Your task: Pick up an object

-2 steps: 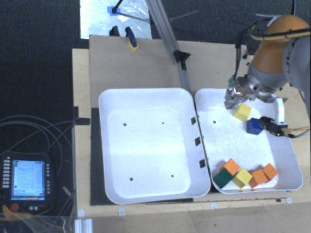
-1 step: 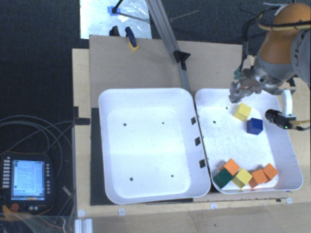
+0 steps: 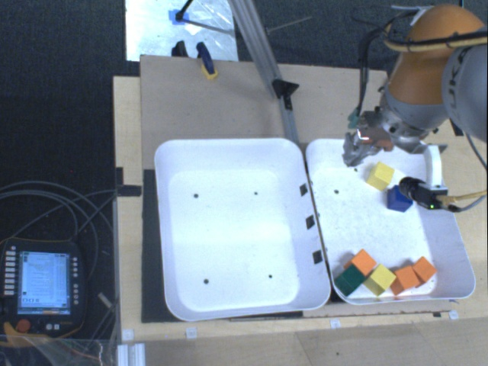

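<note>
The brown bench point(image 3: 229, 105) is the biggest thing here, and it holds two shallow white bins side by side. The left bin point(image 3: 175, 280) has a bare white floor with a few small dark dots on it. The right bin point(image 3: 335, 227) has all the blocks in it.

The big robot arm point(image 3: 431, 59) comes in from the right, grey with an orange band near the top. Its gripper point(image 3: 355, 155) hangs over the far left part of the right bin. From up here, I cannot tell if it is apart or together, and no block can be seen in it.

On the floor to the left lies a grey control pad point(image 3: 38, 284) with a lit screen and cables curling beside it.

Now the little blocks. A yellow block point(image 3: 380, 176) sits just beside the gripper, to its right. A blue block point(image 3: 398, 198) sits right next to the yellow one, a bit nearer the camera.

At the near end of the right bin is a bunch of blocks close together: an orange block point(image 3: 364, 261), a green block point(image 3: 349, 280), a second yellow block point(image 3: 379, 280), and two more orange blocks point(image 3: 414, 273) side by side.
</note>
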